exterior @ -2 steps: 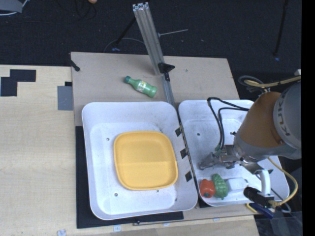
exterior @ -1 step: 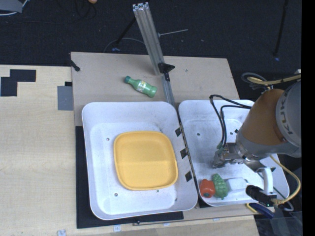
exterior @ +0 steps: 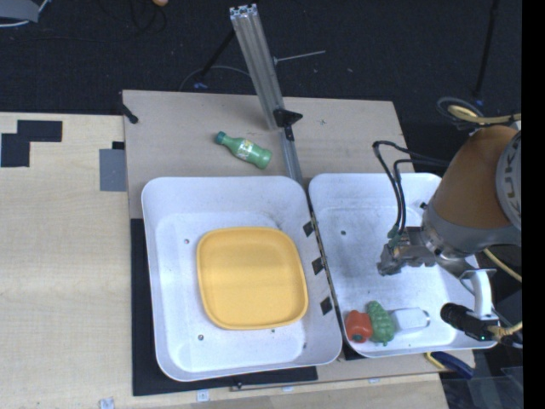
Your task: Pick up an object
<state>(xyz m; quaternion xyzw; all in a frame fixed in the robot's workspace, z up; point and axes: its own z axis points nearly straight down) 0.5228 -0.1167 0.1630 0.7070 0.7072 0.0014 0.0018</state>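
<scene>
Bench (exterior: 358, 122) first: two white bins side by side on it, the left bin (exterior: 166, 211) mostly taken up by a yellow plate (exterior: 252, 277), and my arm (exterior: 477, 186) is reaching into the right bin (exterior: 358, 203) from the right. I'd call this the approach step, since the gripper (exterior: 393, 261) hangs over bare floor mid-bin with nothing between its fingers that I can see, and I honestly can't tell how wide it's set. Next I'd need to slide it toward the near wall, where the red-and-green veggies (exterior: 371, 324) and a white piece (exterior: 410, 318) sit bunched together near the rim, so there's not much room down there, and the green bottle (exterior: 243, 149) lies outside on the bench.
</scene>
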